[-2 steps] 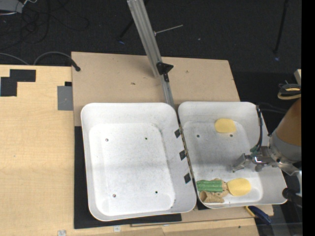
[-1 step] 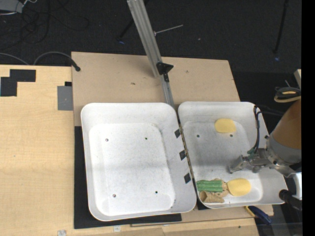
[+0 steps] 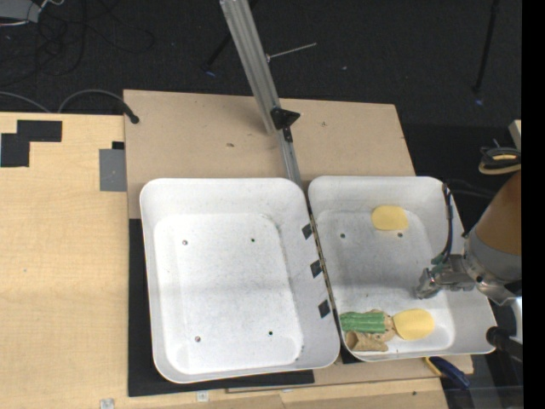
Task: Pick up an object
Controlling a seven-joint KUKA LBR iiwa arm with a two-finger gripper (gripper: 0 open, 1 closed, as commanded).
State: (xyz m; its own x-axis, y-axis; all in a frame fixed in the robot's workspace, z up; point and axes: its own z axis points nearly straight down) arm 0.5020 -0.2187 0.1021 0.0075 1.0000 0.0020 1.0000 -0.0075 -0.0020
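**Gripper low in the right bin, nothing yet taken**

The left bin (image 3: pixel 162 203) held no object for the arm to go after. In the right bin (image 3: pixel 375 190), a green piece (image 3: pixel 363 321) lay along the near wall, with a tan lump (image 3: pixel 369 340) touching it just below. Beside those sat a yellow round (image 3: pixel 414 324), and a second yellow disc (image 3: pixel 390 218) lay alone toward the far wall, well apart from the rest.

Any of these would have served as the thing to pick up. The lone disc looked the cleaner target, since nothing crowded it. The near-wall cluster would likely have called for more care: the pieces touched each other and the wall left little room on one side. A straight drop centred over one item seemed the safer approach.

The gripper (image 3: pixel 432 283) sat low over the bin floor near the right wall, between the far disc and the near yellow round, touching neither. Whether it stood apart or together could not be told; nothing showed in its grasp. The arm (image 3: pixel 502 228) reached in from the right, wrist angled down and leftward.
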